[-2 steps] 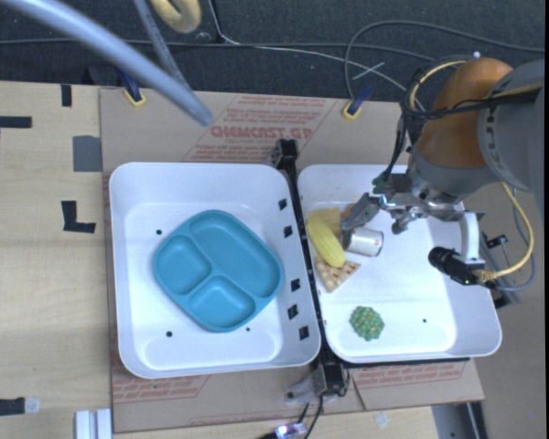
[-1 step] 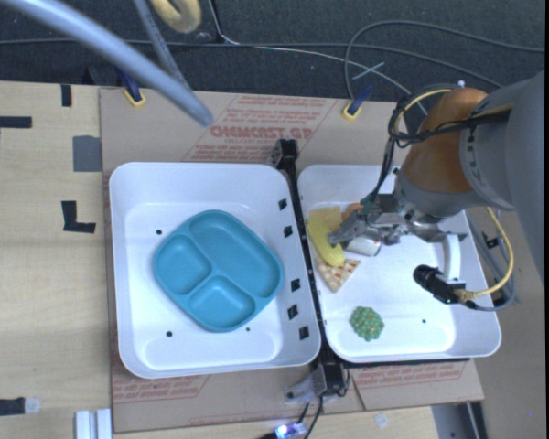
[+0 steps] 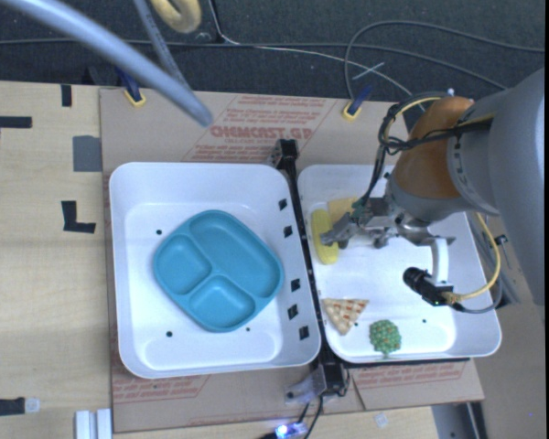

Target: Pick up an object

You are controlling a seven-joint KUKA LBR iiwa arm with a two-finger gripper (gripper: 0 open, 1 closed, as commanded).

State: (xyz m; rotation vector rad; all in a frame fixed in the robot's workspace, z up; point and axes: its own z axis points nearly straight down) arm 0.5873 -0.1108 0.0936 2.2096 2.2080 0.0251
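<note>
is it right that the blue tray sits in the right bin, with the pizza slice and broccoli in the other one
Not quite. The camera view shows the blue tray in the left bin, not the right one. The pizza slice and broccoli do lie in the other bin, the right bin.

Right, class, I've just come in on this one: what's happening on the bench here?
A grey KUKA arm reaches in from the right over the right bin, trying to pick something up. Its pincer sits low beside a yellow object near that bin's left wall; whether it has a grip on it can't be told. A pizza-slice toy and a green broccoli-like piece lie near the bin's front. The left bin holds a blue divided plate, untouched.
</note>
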